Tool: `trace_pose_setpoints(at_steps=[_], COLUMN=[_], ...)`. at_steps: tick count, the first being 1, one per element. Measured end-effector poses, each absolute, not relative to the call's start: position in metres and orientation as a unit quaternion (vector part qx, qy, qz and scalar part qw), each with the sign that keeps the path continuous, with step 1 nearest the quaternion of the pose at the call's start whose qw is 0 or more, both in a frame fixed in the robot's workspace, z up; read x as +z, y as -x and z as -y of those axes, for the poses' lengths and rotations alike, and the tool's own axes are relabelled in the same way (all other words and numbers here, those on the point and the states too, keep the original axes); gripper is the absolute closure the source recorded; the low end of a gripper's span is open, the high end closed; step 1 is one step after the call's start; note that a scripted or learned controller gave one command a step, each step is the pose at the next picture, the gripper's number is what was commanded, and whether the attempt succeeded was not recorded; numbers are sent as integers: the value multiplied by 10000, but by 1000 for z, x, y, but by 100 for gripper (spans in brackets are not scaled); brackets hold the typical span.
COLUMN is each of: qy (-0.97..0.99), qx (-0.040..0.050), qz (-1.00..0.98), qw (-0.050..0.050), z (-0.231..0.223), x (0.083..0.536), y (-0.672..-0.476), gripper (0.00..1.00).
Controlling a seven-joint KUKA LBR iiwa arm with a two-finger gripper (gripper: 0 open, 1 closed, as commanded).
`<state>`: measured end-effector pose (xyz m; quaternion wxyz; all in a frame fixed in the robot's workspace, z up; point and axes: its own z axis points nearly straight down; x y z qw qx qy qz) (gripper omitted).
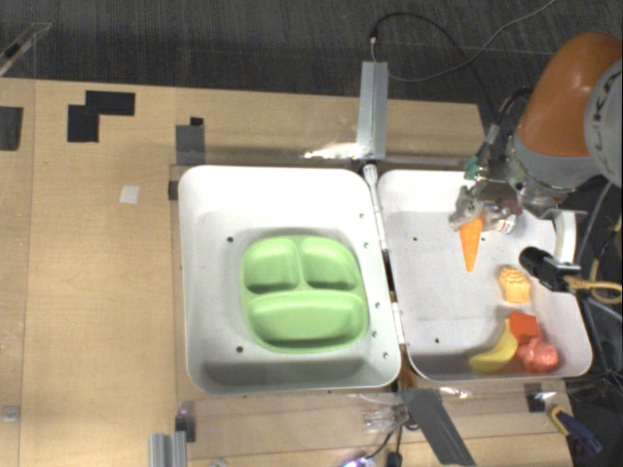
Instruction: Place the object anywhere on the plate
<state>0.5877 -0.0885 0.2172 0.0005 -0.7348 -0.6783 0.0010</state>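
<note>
Carrot [471, 244] hangs point-down, pinched in end effector [477, 216].

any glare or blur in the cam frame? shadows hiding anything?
Camera view: bright glare on the metal strip behind the bins; soft shadow along the left bin walls; plate evenly lit; carrot sharp enough under the gripper; the objects in the right bin's corner look slightly soft.

Single fixed cam, mounted above the bench [88, 290], looking down at a slant. Far side of the scene is at the top, near side at the bottom. Mid-range framing: both white bins fit whole, left bin [209, 261] and right bin [428, 290] side by side near centre. Arm [569, 105] enters from the right. Dark floor [243, 17] runs beyond the bench's far edge.
</note>
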Motion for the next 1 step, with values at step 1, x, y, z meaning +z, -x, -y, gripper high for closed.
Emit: trace_pose_setpoints(at_steps=[1], qy=[6447], qx=[2], qz=[7645], qw=[0], z=[59], x=[233], y=[-598], gripper=[100])
